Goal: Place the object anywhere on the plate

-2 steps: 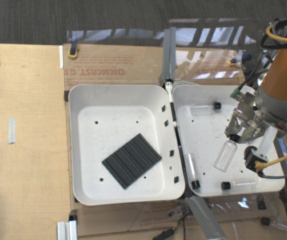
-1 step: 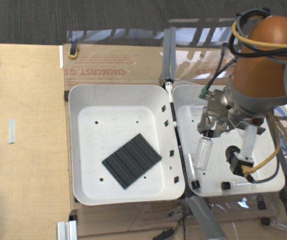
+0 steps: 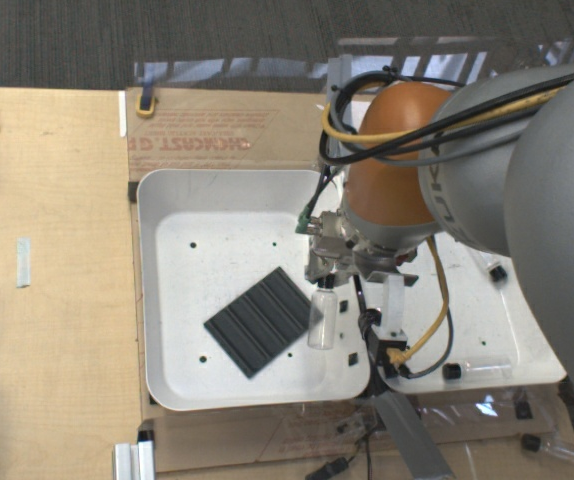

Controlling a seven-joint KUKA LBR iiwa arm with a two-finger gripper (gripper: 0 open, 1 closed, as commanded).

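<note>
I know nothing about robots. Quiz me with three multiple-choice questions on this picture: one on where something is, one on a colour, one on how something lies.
1. Where does the dark ribbed slab lie?
A. in the left bin
B. in the right bin
C. on the wooden bench top

2. What colour is the band above the arm's wrist?
A. blue
B. green
C. orange

3. How does the slab lie?
A. standing on edge
B. flat, turned at a slant to the bin's walls
C. flat, square to the bin's walls

Answers:
1. A: the slab rests on the floor of the left bin.
2. C: the rounded band over the claw is orange.
3. B: its ridged face points up and its edges run slantwise to the bin's sides.
</note>
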